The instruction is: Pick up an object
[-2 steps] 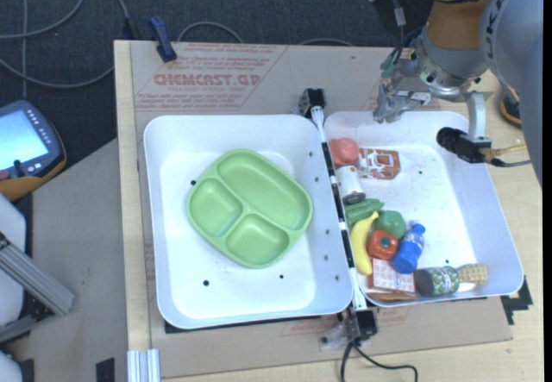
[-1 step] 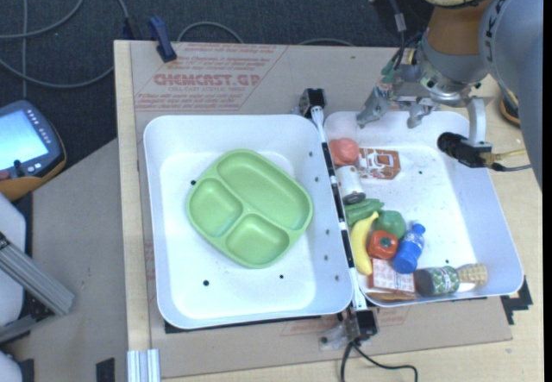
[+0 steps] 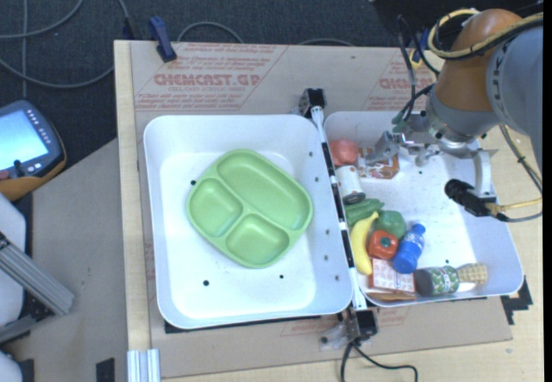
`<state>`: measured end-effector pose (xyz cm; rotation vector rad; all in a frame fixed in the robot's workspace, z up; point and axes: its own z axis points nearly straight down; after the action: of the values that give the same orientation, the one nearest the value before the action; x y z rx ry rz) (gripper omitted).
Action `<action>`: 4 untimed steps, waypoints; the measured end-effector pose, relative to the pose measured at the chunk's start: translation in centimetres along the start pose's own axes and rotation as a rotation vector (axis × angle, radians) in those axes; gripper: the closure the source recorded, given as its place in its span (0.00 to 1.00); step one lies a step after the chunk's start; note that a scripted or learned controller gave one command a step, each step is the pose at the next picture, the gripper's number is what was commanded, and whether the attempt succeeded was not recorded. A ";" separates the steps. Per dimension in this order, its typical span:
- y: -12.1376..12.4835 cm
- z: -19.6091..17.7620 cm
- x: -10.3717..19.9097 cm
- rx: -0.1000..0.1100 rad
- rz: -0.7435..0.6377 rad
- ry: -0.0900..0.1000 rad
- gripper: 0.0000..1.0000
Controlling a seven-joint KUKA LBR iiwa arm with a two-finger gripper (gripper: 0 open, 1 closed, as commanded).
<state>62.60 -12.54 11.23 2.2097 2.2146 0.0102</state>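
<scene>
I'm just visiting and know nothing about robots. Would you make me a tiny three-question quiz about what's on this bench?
1. True or false: the green plate lies in the left bin.
2. Which sits beside the banana in the right bin? A) a spoon B) a tomato C) a book
3. Fill in: the bottle lies on its ____ along the right bin's near wall.

Key: 1 true. 2 B. 3 side.
The tool hovers over the far part of the right bin, close to the toys there.
</scene>
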 end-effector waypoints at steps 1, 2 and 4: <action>3.8 1.2 -2.3 -0.009 0.002 0.000 0.00; 4.2 -0.2 -2.3 -0.020 0.000 0.000 1.00; -1.6 1.2 0.8 -0.013 -0.001 0.002 0.00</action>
<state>61.06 -11.79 9.98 2.2035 2.2099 0.0264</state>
